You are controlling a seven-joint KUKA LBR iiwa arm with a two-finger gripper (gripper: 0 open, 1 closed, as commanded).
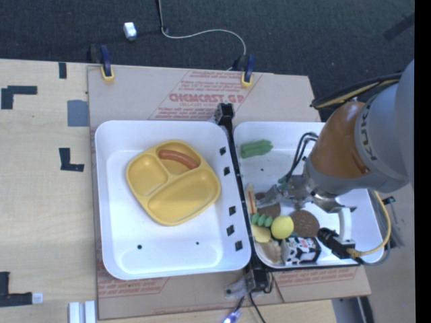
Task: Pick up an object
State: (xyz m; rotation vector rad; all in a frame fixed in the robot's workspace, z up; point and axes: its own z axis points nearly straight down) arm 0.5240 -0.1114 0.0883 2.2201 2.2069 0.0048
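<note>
- reaching in from the right, with the gripper [288,195] low over the cluttered near half of the right bin [369,256].
- hard to read the fingers: dark metal parts sit just above the pile, but how far apart stays unclear, and nothing shows plainly between them, so no claim of a hold.
- candidate things all crowded together just below the gripper: yellow ball [282,227], brown disc [306,222] touching it on the right, green ridged piece [260,219] to its left, black-and-white carton [301,250] against the near wall.
- also a green block [256,149] lying alone near the far left corner of the same bin, well apart from the pile.
- over in the left bin [111,200], a yellow divided plate [174,182] with a red sausage [178,157] in its far compartment; too far from the wrist to matter for this try.
- best bet, judging by the pose: commit to one item in the pile, likely the yellow ball or the brown disc, rather than straddling two.
- centre over the chosen piece before descending, so that neighbours are not wedged in alongside.
- come straight down, close gently, then lift slowly and check for something actually between the fingers.
- mind the divider wall and the cable near the carton when rising.
</note>
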